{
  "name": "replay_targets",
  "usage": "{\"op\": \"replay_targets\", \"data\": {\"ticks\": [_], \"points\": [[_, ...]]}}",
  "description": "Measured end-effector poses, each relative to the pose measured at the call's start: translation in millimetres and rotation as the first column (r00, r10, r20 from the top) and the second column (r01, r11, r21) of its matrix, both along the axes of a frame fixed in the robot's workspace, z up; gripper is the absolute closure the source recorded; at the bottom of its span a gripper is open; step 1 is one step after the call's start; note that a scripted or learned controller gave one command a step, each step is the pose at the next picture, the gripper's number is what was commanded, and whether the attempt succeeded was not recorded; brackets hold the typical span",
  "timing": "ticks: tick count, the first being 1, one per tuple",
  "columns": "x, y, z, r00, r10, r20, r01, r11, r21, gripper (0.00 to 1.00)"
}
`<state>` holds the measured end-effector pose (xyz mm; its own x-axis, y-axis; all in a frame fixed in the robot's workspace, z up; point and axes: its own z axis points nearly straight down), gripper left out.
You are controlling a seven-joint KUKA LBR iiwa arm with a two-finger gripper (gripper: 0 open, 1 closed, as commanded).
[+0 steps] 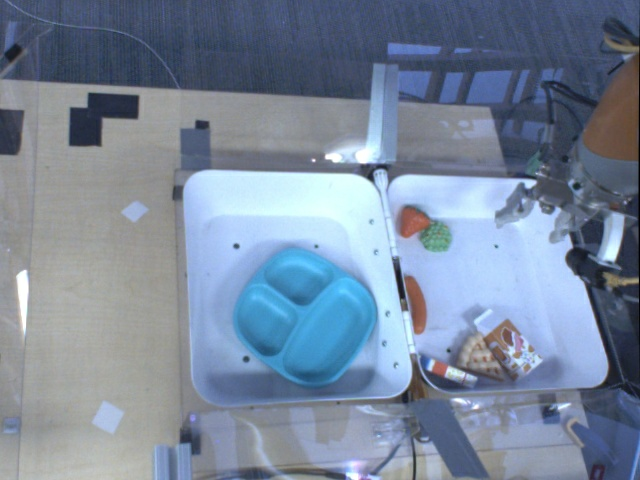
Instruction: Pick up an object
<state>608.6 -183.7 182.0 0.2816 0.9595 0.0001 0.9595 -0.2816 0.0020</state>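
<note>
Camera view puts the gripper [541, 206] above the right bin's [560, 373] far right corner; I cannot tell how the jaws stand. Candidates lie well apart from it — strawberry [421, 226] by the divider, sausage [416, 305] below, waffle packet [500, 351] near the front. I judge the strawberry the cleanest target: descend vertically, keep off the divider wall.

Bright, even overhead light. Glare glints on the metal post [384, 118] at twelve o'clock; soft shadows pool inside the left bin [215, 268]. Slightly soft focus overall, more blur toward three o'clock.
</note>
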Motion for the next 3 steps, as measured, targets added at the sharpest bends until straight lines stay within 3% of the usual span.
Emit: {"op": "replay_targets", "data": {"ticks": [1,2,3], "points": [[-122,45,-56,0.973,-0.229,-0.002,0.229,0.973,0.001,0.0],[-117,76,-91,0.929,-0.371,0.016,0.371,0.929,0.001,0.0],[-14,49,-37,0.88,-0.475,0.001,0.475,0.88,0.001,0.0]]}}
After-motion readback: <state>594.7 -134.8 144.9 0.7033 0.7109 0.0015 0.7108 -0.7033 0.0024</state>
